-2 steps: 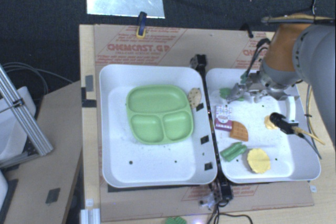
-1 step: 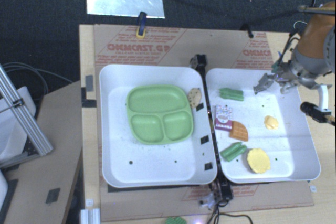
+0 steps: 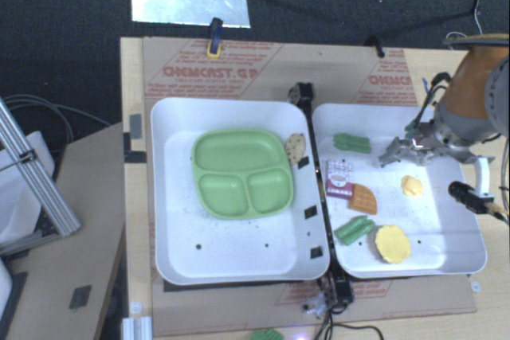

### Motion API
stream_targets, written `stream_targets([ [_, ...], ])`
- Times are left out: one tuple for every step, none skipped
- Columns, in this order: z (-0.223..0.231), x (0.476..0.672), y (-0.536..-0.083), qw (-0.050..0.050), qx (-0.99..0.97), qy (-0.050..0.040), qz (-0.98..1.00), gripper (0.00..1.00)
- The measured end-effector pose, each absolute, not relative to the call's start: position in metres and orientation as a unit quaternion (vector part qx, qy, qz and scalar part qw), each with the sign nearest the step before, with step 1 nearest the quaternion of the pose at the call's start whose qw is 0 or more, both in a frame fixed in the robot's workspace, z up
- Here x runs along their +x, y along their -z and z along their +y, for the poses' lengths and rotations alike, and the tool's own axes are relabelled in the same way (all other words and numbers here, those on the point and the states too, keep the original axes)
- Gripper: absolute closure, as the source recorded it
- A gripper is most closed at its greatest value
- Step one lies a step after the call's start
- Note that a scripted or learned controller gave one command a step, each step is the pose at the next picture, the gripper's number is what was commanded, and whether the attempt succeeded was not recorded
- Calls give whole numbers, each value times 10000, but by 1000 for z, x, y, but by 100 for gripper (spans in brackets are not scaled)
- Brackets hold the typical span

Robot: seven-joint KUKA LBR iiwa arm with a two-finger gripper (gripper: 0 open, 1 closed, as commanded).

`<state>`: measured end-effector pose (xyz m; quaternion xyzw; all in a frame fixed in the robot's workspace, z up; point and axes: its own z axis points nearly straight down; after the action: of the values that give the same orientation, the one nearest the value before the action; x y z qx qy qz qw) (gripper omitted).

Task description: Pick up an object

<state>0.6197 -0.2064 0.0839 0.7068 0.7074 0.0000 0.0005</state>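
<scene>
- The grey arm with the orange band (image 3: 478, 84) is reaching in from the right side, over the right bin (image 3: 470, 251).
- The gripper (image 3: 396, 152) is hanging near the top of that bin, pointing to the left.
- Its two metal fingers (image 3: 388, 158) are looking a little apart, and nothing is sitting between them, so the gripper is holding nothing.
- The things to pick are lying in the right bin: a green piece (image 3: 351, 142) at the top, a small yellow lump (image 3: 411, 186) just below the gripper, a pink and white box (image 3: 339, 177), an orange piece (image 3: 362, 198) touching the box, another green piece (image 3: 354, 229), and a round yellow thing (image 3: 392, 244) near the front.
- The left bin (image 3: 171, 251) is holding a green tray (image 3: 239, 171) with three parts, and a small speckled thing (image 3: 296, 146) is lying beside the tray.
- I think the arm is doing the first step, getting over something to grab.
- The green piece at the top and the small yellow lump are the nearest to the gripper.
- Next, the gripper is going to need to line up over one thing, go down with its fingers on both sides of it, squeeze, and lift.
- The box and the orange piece are touching, so grabbing one could bump the other.
</scene>
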Motion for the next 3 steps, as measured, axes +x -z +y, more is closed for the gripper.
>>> stream_targets([
  [-202, 592, -85, 3, 7067, 1, 7075, 0],
  [-206, 582, -85, 5, 7067, 0, 7075, 0],
  [-207, 583, -95, 17, 7072, -12, 7070, 100],
])
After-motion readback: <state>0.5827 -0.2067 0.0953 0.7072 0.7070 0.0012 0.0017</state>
